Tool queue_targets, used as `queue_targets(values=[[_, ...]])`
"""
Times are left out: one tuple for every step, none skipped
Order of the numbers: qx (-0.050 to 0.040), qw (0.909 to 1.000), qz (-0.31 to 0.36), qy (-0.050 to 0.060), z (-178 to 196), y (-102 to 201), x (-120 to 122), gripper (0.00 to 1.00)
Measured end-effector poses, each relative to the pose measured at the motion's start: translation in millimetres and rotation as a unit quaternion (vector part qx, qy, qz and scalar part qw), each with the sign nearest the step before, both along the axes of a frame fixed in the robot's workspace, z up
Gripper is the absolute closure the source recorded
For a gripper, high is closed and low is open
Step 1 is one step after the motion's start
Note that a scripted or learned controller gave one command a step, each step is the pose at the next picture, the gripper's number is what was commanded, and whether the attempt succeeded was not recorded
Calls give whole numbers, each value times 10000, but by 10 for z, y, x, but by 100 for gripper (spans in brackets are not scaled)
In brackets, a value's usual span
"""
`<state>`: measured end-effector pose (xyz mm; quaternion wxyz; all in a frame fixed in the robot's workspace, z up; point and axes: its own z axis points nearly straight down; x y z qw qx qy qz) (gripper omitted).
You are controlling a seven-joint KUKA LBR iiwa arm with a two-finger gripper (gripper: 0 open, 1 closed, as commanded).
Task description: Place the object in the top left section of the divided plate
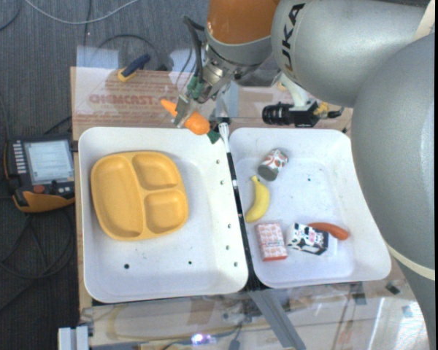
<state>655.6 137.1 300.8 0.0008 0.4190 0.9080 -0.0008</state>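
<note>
Dark carpet surrounds our worktop (pixel 131 97). We see the tool (pixel 192 115) above the yellow plate (pixel 139 194), at the left bin's (pixel 160 275) far rim, fingers closed around a small orange ball (pixel 198 125). Banana (pixel 258 199) lies right of the plate.

So my arm (pixel 365 57) is mostly big rounded grey shells, smooth and kinda glossy, with black "KUKA" lettering partly visible on one joint. Above the wrist there's a fat orange band (pixel 237 9). Below that it narrows to a silvery metal flange, with some thin cables and a small green part beside it. My pincer (pixel 193 111) is small and cluttered, hard to make out much detail.
</note>
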Motion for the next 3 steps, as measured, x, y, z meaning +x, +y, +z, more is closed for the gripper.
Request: queue_targets(values=[[-4,9996,292,12,-865,49,-21,100],[-4,9996,292,6,-859,50,-18,0],[18,9890,1478,-42,-1774,268,-30,0]])
